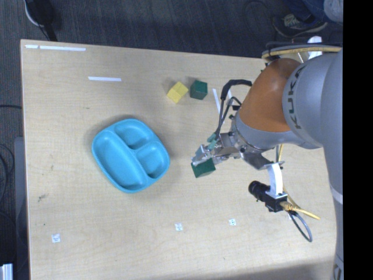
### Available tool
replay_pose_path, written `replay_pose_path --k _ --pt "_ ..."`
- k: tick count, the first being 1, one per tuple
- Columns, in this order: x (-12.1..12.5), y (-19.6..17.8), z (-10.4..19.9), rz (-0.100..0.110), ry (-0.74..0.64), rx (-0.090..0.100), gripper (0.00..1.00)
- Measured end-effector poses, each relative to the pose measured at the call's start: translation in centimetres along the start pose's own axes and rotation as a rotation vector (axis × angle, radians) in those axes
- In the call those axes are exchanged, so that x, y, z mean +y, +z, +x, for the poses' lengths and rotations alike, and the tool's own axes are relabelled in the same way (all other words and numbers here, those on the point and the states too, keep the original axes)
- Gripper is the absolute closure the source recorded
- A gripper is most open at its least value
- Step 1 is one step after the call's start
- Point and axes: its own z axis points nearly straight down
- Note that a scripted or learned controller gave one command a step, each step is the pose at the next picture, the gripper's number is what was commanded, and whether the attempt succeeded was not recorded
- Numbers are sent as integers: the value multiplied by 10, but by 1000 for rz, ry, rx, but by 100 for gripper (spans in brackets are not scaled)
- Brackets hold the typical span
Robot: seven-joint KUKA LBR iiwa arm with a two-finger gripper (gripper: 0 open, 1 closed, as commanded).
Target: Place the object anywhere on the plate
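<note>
Claw (205,156) seemingly grips green block (203,168), near plate (130,154).

Robotics lab: a KUKA arm (303,107) with loose cabling works over a plain wooden bench (76,214) carrying small marker tags (179,227), dark carpet (145,10) beyond.
</note>
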Motion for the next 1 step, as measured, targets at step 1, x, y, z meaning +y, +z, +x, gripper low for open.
replay_pose_path --k 1 --pt "46 7 73 2 92 -1 100"
